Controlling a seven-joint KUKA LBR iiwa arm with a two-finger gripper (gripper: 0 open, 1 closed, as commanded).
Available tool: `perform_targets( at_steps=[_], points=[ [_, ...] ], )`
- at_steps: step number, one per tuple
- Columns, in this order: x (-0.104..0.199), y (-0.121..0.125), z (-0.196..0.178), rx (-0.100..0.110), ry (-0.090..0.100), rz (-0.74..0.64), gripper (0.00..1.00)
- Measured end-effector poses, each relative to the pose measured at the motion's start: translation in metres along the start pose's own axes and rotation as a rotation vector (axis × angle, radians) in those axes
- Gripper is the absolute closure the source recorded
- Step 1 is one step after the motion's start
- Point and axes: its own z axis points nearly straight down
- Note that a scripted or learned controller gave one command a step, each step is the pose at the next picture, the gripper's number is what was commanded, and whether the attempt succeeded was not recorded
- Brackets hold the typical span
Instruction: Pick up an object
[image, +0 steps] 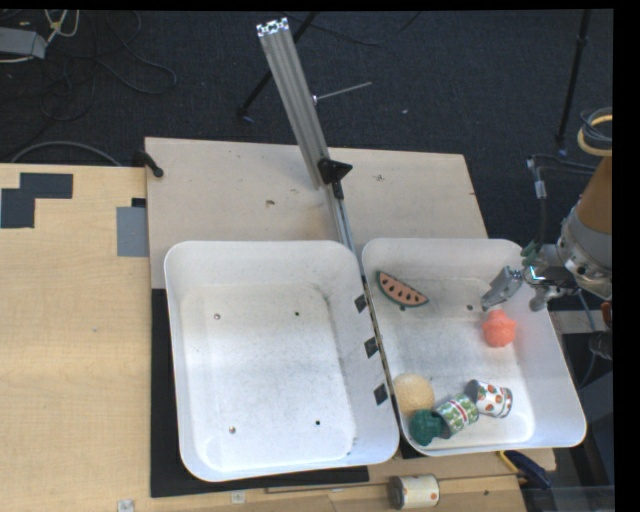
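The fingers (500, 291) hang over the right bin (560, 400) near its far right side, slanting down and leftward from the wrist. They appear to be slightly parted, with nothing between them. Just below and a little right of their tips lies an orange ball (499, 329), close by but apart from them; it rests on the bin floor and looks like the nearest candidate for a pick.

Farther out, a watermelon-slice toy (402, 290) lies toward the bin's far left corner. Along the near edge sit a tan ball (412, 390), a dark green lump (426, 427) and a small patterned can (478, 402) lying on its side, the last three bunched together. The left bin (200, 440) sits beside it on the surface (70, 350).

As for progress, nothing is lifted yet: every object lies on the bin floor. The approach seems mostly made; what is left is to lower over one object, close on it and raise it clear.
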Motion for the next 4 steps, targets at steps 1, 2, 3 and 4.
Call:
perform_targets(
  at_steps=[1, 2, 3, 4],
  points=[
    [0.0, 0.001, -0.003, -0.004, -0.001, -0.001, 0.0],
    [0.007, 0.002, 0.06, 0.001, 0.001, -0.001, 0.0],
    [0.006, 0.004, 0.082, -0.012, -0.004, -0.002, 0.0],
    [0.006, 0.002, 0.076, -0.004, -0.001, 0.001, 1.0]
  ],
)
